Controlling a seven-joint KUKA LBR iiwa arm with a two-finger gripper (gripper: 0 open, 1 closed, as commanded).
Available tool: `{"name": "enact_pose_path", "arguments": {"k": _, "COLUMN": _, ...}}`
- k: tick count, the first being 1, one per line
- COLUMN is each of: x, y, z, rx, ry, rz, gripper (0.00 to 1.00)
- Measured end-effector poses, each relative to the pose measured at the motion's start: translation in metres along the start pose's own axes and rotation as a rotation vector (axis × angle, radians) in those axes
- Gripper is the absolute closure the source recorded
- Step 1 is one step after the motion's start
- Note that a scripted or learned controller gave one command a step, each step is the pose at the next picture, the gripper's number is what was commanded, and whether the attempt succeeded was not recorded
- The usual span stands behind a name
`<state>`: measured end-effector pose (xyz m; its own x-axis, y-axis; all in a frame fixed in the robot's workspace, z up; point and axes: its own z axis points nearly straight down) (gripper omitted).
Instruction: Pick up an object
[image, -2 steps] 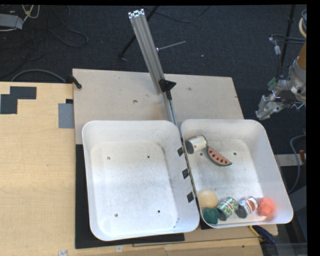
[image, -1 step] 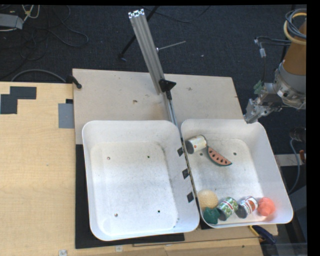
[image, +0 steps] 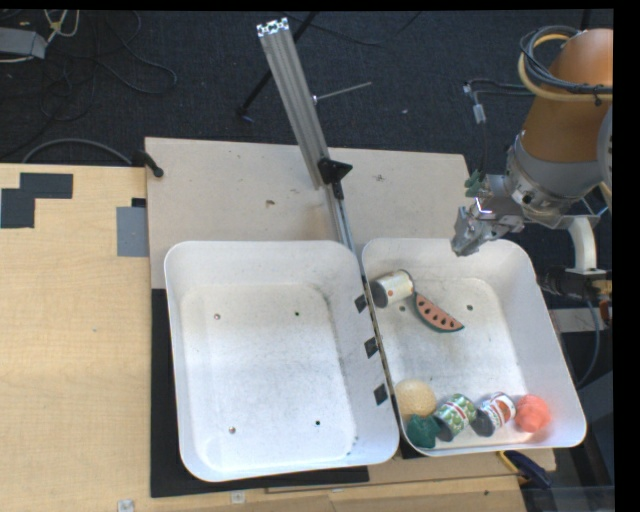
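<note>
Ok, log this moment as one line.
gripper: above right bin far rim | watermelon slice: lying in bin | held: nothing seen

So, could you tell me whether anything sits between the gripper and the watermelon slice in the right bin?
Nothing visible does. The gripper hangs over the bin's far rim, and bare bin floor separates it from the watermelon slice; the can lies off to the side.

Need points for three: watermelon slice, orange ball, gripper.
watermelon slice (image: 440, 314), camera view, on the red flesh at mid-slice.
orange ball (image: 533, 413), camera view, centre of the ball, near corner of the right bin.
gripper (image: 468, 240), camera view, at its tip above the right bin's far rim.
</note>
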<state>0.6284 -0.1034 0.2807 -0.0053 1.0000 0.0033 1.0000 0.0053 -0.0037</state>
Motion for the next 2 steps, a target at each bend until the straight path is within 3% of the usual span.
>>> {"name": "enact_pose_path", "arguments": {"k": 2, "x": 0.089, "y": -0.024, "z": 0.02, "rx": 0.001, "ry": -0.001, "rz": 0.003, "gripper": 1.0}}
